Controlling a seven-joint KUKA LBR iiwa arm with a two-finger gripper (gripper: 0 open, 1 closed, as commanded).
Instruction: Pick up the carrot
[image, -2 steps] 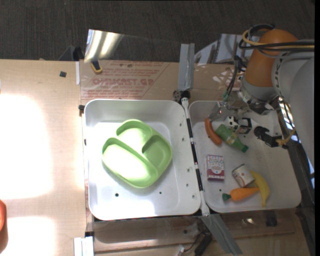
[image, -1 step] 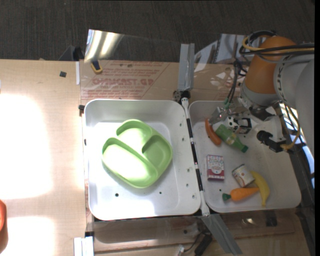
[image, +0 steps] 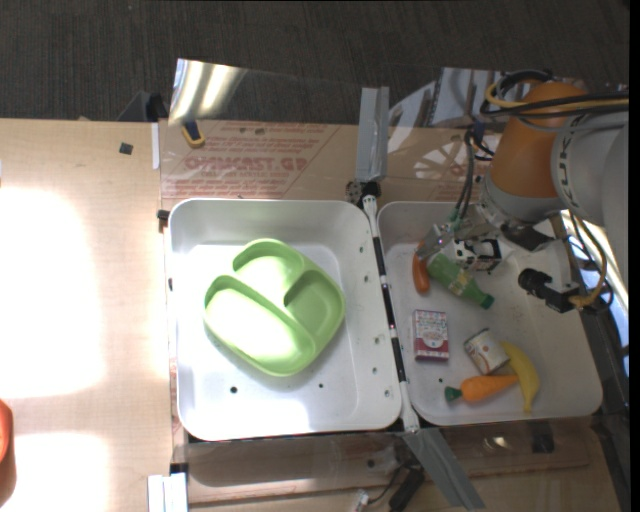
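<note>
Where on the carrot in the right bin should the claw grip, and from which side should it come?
Grip the carrot at its thick orange middle, coming from above with the fingers closing across its width. It lies flat near the bin's front wall, green top pointing left, and the banana touches its right end, so a grip toward the left-middle probably keeps clear of the banana.

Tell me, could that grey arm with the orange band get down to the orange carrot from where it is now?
Probably yes. The orange carrot lies near the front of the right white bin, bare from above, though a yellow banana and a small can crowd it. The gripper hangs over the green bottle further back.
</note>
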